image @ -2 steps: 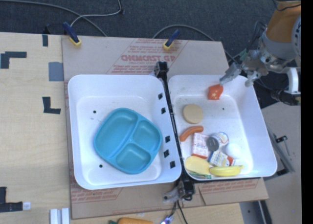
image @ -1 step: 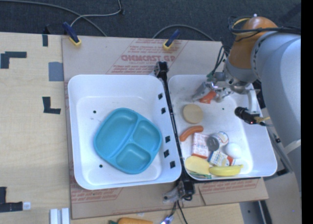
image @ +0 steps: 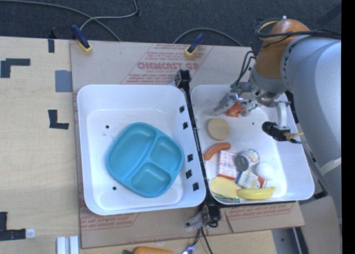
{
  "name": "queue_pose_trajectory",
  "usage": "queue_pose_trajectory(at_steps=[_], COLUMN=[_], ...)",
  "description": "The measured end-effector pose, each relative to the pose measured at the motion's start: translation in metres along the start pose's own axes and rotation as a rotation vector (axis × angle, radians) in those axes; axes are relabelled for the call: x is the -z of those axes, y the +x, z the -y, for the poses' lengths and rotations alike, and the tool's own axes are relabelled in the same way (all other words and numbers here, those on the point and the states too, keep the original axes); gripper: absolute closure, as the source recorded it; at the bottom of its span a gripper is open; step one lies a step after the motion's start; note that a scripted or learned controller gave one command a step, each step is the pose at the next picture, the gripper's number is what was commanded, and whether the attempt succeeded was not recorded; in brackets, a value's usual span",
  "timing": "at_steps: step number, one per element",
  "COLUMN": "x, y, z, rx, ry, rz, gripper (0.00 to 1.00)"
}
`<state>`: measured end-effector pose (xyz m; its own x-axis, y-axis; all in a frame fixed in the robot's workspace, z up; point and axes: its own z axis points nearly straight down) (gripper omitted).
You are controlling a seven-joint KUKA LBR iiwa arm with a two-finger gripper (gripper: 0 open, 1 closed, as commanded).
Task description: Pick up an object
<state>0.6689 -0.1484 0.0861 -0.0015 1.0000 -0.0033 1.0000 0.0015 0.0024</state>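
Gripper [image: 236, 105] is down in the right bin [image: 297, 161], back corner, and a small red-orange piece [image: 234, 110] sits right at its tip, maybe pinched, can't tell. Jaws open or closed? Can't tell either. Best bet imo: lift straight & slow, keep clear of the round cookie [image: 219, 128] just beside it w/o nudging.

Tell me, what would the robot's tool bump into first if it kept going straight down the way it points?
Probably the small red-orange thing right under the tool, near the top of the right bin. The tool looks almost on it already, though depth is hard to judge from above. If it misses, the bin's white floor comes next.
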Motion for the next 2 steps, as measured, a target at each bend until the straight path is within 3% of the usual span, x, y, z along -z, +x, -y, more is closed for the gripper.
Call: queue_pose_trajectory(at_steps=[1,2], x=[0.011,0.099], y=[0.000,0.086], z=[-0.001,0.000], rx=[0.001,0.002], ry=[-0.001,0.001], rz=[0.001,-0.004], gripper=[1.00,1.00])
